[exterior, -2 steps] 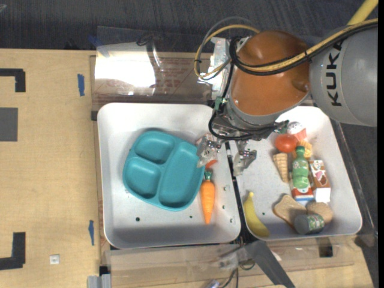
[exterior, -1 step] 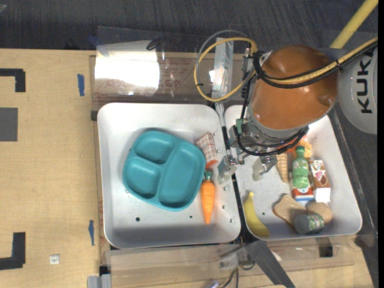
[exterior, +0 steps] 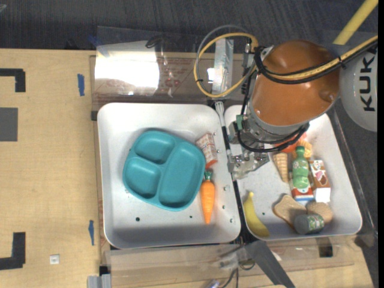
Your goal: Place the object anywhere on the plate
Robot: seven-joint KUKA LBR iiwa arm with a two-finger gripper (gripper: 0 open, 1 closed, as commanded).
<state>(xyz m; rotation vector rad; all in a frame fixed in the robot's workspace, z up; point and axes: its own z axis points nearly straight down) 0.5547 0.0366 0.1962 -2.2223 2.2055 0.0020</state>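
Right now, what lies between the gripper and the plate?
In the camera view, a small packet and the bins' adjoining rims lie between the gripper and the plate.

Even overhead light, slightly soft focus; strong glare whitens the clear sheet [exterior: 129,74] behind the left bin [exterior: 114,221].

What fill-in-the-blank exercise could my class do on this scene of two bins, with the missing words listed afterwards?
1. The plate in the left bin is coloured ____.
2. The vegetable touching the plate's lower right edge is a ____.
3. The banana lies in the ____ bin.
4. The plate is divided into ____ compartments.

Missing words: teal; carrot; right; three
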